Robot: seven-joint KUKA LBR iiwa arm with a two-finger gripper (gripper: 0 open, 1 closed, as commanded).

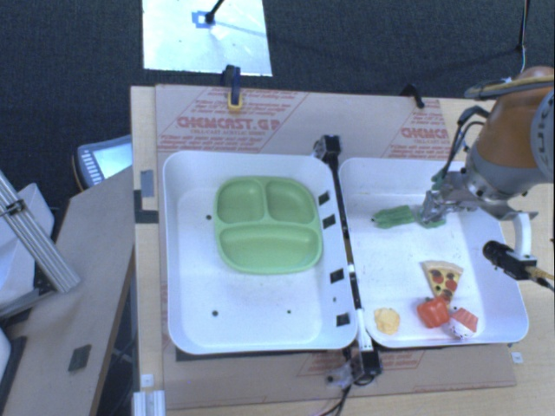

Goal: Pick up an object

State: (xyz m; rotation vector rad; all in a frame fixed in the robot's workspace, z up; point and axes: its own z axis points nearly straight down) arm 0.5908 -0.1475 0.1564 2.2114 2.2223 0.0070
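a: where's the claw [431,212]?
b: low in the right bin [503,319], at the green pickle [395,217] — its right end.
a: gripping it?
b: can't tell — the tips are hidden.

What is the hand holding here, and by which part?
Cannot be told. The hand sits at the right end of the green toy in the right bin; any hold is unclear.

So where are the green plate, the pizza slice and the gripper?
green plate [267,225]: camera view, middle divider.
pizza slice [443,278]: camera view, topping.
gripper [431,212]: camera view, between its fingertips.
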